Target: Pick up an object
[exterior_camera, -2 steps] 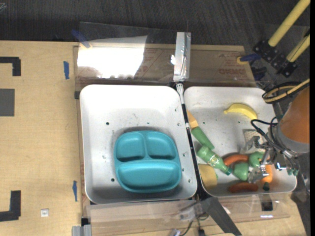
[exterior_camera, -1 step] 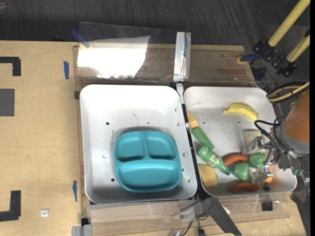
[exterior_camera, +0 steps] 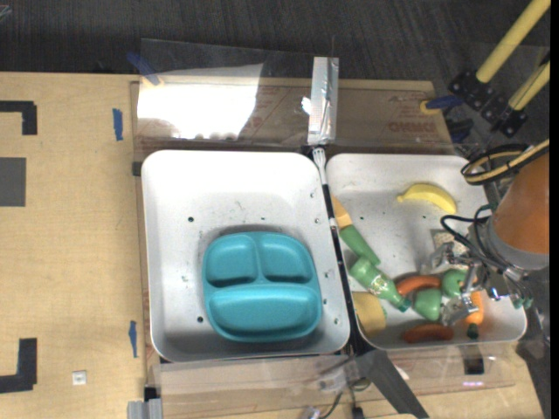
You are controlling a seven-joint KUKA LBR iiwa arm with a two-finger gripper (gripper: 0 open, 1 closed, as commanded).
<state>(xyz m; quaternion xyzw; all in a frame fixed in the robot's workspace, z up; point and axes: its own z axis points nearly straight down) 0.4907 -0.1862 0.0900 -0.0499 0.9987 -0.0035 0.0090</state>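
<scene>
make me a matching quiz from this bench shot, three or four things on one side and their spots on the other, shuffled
Things:
1. teal divided tray
2. banana
3. green bottle
4. pincer

Places:
A. far part of the right bin
B. low in the right bin, beside the small green and orange toys
C. left bin
D. along the right bin's left wall

Pairs: 1-C, 2-A, 3-D, 4-B
</scene>
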